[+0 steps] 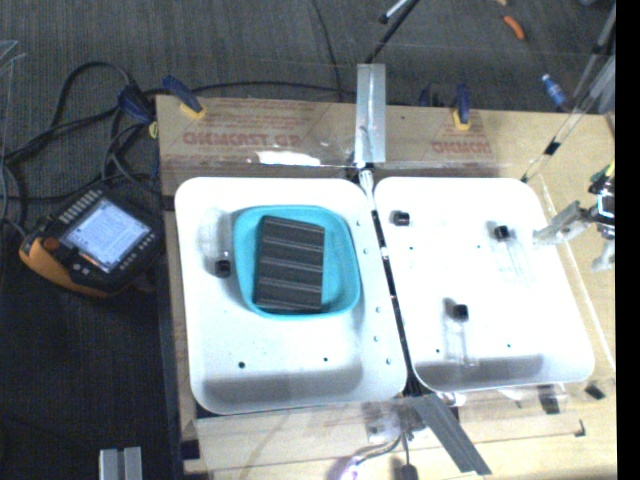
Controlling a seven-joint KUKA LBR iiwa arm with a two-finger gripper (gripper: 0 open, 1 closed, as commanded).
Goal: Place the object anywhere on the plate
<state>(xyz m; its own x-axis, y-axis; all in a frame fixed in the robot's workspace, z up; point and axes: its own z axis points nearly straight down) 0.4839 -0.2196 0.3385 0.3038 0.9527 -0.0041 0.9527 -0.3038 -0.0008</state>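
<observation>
We saw the gripper (585, 220) at the far right of the camera view, a pale grey shape reaching just over the outer rim of the right bin (520, 353). It was too small and too washed out for us to tell whether it was spread or pressed together.

The task's object, a dark ribbed block (291, 263), was well apart from the gripper, across the whole right bin and over the divide, in the left bin (280, 378). It lay flat on the blue plate (346, 273), roughly in the plate's middle, with blue rim showing on every side. Its ribs ran across its short width.

Nearest the gripper, a small black piece (501, 232) lay on the right bin's floor. Farther from the gripper and nearer the camera lay a second black piece (458, 310), with a faint clear streak trailing below it. A third black piece (399, 218) lay farther off again, close to the divide between the bins. Beyond the plate, on its side away from the gripper, we noted a fourth black piece (221, 265) just beside the plate's rim, under a blurred, translucent shape we could not identify.

A metal bar (371, 118) rose from the divide at the back of the bench. Farthest from the gripper, off the bench on the dark floor, a handheld screen unit (100, 236) rested among black cables (90, 108).
</observation>
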